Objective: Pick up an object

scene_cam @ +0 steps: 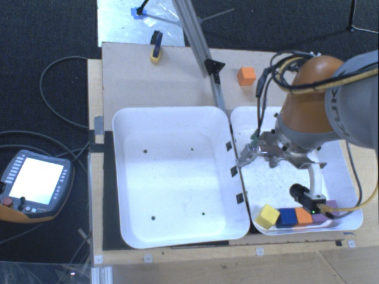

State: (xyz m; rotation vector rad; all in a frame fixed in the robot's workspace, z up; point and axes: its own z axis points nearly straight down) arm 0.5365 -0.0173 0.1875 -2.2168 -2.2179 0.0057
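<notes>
The arm [331, 99] hangs over the right bin [349, 158] above the blocks [290, 216].

No text, label, brand or number showing legibly anywhere; handheld pendant [34, 185] screen at left glowing blank.

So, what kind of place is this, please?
Probably a robotics lab or test cell. A grey arm with an orange band reaches over two white bins, coloured blocks lie in the right one, and a teach pendant sits on the floor.

Bright even light, soft shadows, slight blur
</notes>
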